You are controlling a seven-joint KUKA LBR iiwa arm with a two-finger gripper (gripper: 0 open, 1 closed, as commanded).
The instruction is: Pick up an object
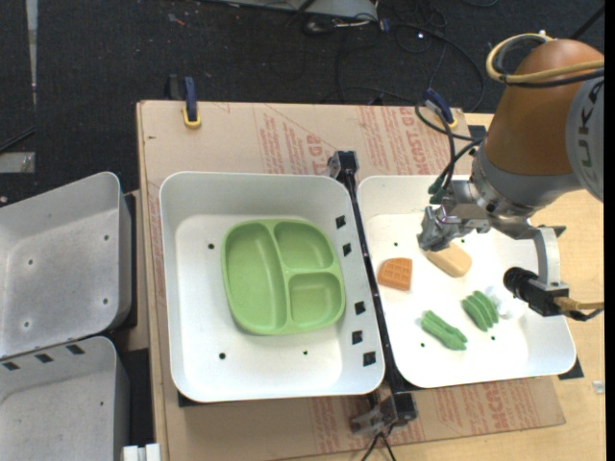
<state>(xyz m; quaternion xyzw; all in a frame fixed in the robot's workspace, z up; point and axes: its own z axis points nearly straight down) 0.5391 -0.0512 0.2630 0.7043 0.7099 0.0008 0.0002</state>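
My gripper (438, 236) hangs low over the right bin (399, 200), directly above the left end of a tan bread-like piece (452, 260). Nothing shows between the fingers. An orange waffle-like wedge (395, 274) lies to the left of the tan piece. Two green pod-shaped toys lie nearer the front: one (443, 329) at the middle, another (479, 310) to its right beside a small white scrap.
The left bin (192, 209) holds a green divided plate (284, 276). A black divider with clips runs between the two bins. Grey-white trays (58, 248) lie off the bench to the left. The arm's orange wrist fills the upper right.
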